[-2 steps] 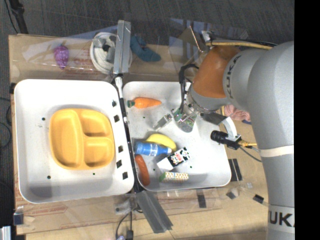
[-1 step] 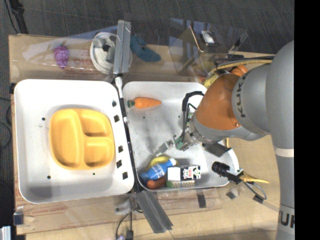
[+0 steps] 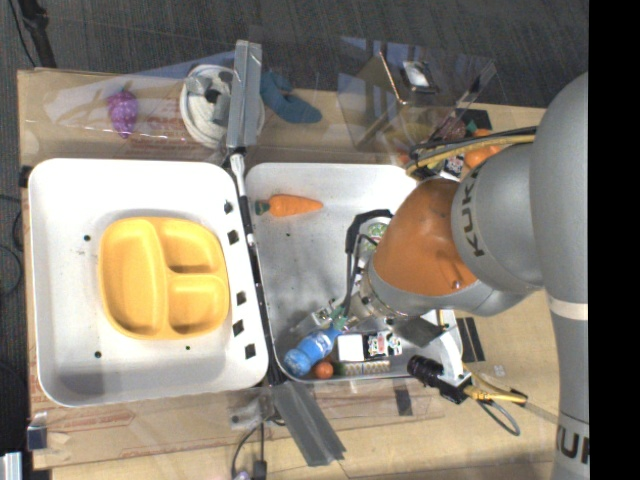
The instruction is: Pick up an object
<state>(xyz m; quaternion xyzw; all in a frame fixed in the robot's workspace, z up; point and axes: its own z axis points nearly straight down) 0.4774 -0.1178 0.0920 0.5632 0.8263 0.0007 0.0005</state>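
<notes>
At the upper left of the frame, a small purple toy lies on my counter behind the bins. Below it, the left white bin carries a yellow plastic tray with three compartments. Right of centre, an orange plastic carrot rests near the top left corner of the right white bin. Along that bin's lower edge lie a blue plastic bottle, a small orange-red ball just beside it, and a white printed card. My pincer hangs over this cluster, under my orange wrist band; I cannot tell how it stands.
</notes>
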